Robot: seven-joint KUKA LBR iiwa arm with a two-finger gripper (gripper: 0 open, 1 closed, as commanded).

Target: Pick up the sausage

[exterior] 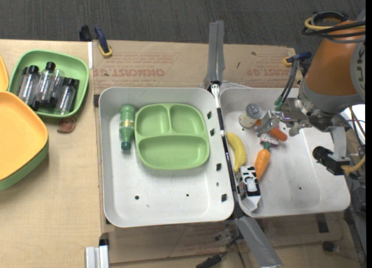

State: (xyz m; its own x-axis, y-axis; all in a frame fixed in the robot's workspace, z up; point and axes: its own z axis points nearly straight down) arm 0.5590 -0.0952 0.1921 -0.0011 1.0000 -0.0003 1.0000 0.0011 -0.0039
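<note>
Two white bins are set side by side on the desk [64, 214], divided by a grey bar. Most of the left bin [165, 203] is taken by a green divided plate [172, 135], with a green bottle [127, 126] laid just beside the plate's left edge; its lower half is bare.

Within the right bin [302, 194], things are crowded toward the upper left: a banana [236, 149] along the left wall, a carrot [263, 163] near it, a black-and-white item [249, 181] below, and a small round can [251, 113] near the top. Open floor is left at lower right.

The jaws [272, 128] are seen low over the sausage [278, 135], which is partly covered by them; their width cannot be told.
</note>
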